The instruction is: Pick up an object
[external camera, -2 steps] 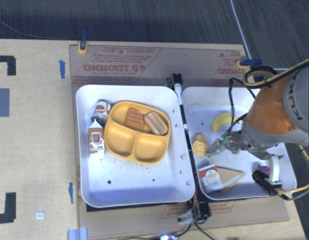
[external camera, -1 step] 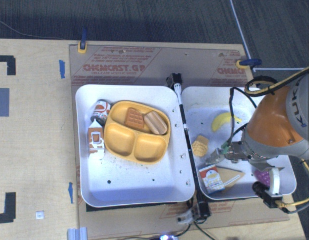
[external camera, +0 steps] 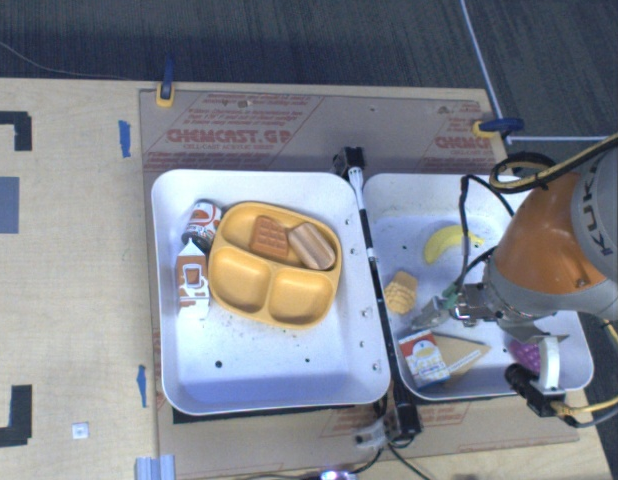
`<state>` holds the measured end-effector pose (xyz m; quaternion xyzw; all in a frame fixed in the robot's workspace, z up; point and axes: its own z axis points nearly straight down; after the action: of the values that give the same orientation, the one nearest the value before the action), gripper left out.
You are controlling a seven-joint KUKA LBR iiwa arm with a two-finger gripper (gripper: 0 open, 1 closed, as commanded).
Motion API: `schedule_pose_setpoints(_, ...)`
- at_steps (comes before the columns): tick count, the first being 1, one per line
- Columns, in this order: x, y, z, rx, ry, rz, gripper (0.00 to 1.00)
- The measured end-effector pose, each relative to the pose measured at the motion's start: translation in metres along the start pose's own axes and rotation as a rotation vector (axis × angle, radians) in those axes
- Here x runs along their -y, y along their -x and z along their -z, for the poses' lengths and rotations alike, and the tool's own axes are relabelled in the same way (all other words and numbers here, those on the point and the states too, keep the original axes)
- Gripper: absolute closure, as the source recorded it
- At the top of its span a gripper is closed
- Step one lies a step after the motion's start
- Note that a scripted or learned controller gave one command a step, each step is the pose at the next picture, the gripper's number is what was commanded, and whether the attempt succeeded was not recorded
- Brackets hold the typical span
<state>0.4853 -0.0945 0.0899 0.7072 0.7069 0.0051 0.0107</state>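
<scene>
My gripper (external camera: 434, 313) is low over the middle of the right bin (external camera: 489, 203), reaching in from the right under the arm's orange band. Its tip lies between a pale yellow lumpy piece (external camera: 400, 291) just to its upper left and a small white and red carton (external camera: 422, 358) just below it. A tan wedge (external camera: 461, 353) lies beside the carton. A yellow banana (external camera: 446, 243) rests farther back. A purple item (external camera: 527, 353) peeks out under the wrist. I see nothing clearly held.
The left bin (external camera: 269, 368) holds a yellow compartment tray (external camera: 274, 268) with a brown waffle piece (external camera: 269, 236) and a bread-like roll (external camera: 312, 245). A can (external camera: 200, 223) and a small carton (external camera: 192, 280) lie along the tray's left side. The bins' shared wall (external camera: 374, 278) runs close to the gripper's left.
</scene>
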Motion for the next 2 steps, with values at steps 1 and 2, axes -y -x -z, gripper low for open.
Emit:
schedule_pose_setpoints(1, 0.0000, -0.0005, -0.0001, 0.001, 0.000, -0.001, 0.00)
schedule_pose_setpoints(2, -0.0001, 0.0012, 0.0001, -0.003, -0.001, 0.002, 0.00)
